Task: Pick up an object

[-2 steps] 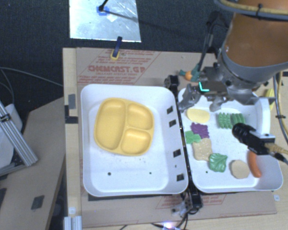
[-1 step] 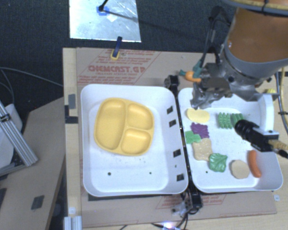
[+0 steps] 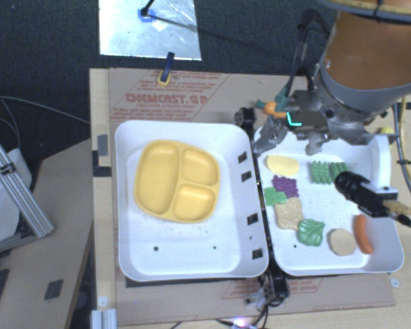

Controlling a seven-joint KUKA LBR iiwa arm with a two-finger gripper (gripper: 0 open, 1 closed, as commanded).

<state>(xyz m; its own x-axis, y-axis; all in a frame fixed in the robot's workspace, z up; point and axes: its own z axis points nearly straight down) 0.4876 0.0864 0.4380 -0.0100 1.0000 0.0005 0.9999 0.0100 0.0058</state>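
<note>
The gripper point(image 3: 279, 137) hangs over the right white bin point(image 3: 390, 252), jaws apart and empty. No pick is done yet: the pale yellow flat food piece point(image 3: 282, 164) lies just below, not lifted.

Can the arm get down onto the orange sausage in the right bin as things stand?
Probably yes. The orange sausage lies uncovered near the right bin's edge, apart from the beige round piece. The gripper sits over the far end, so it must travel across.
</note>
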